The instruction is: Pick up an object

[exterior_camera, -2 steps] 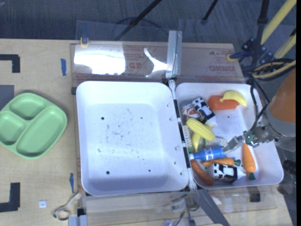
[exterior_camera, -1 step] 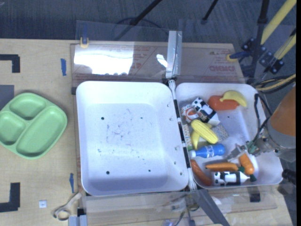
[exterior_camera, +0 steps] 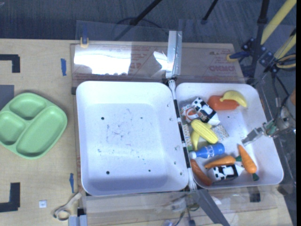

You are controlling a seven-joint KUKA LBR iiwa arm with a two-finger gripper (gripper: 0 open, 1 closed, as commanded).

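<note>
The right white bin (exterior_camera: 272,149) holds a pile of toy food. A yellow banana (exterior_camera: 234,98) lies on an orange-red piece (exterior_camera: 220,104) at the back. A black-and-white cow toy (exterior_camera: 204,110) sits beside a yellow corn cob (exterior_camera: 204,131). Nearer the front lie a blue bottle (exterior_camera: 209,151), two carrots (exterior_camera: 247,159) (exterior_camera: 220,161) and a second black-and-white toy (exterior_camera: 225,172). My gripper (exterior_camera: 254,135) reaches in from the right edge, over the bin's right side, just above the right carrot. Nothing is visibly held.
The left white bin (exterior_camera: 127,131) sits next to the right one. A green divided plate (exterior_camera: 31,125) lies on the bench at far left. Clear plastic sheets (exterior_camera: 122,60) stand behind the bins. Tripod legs and a yellow bar stand at the back right.
</note>
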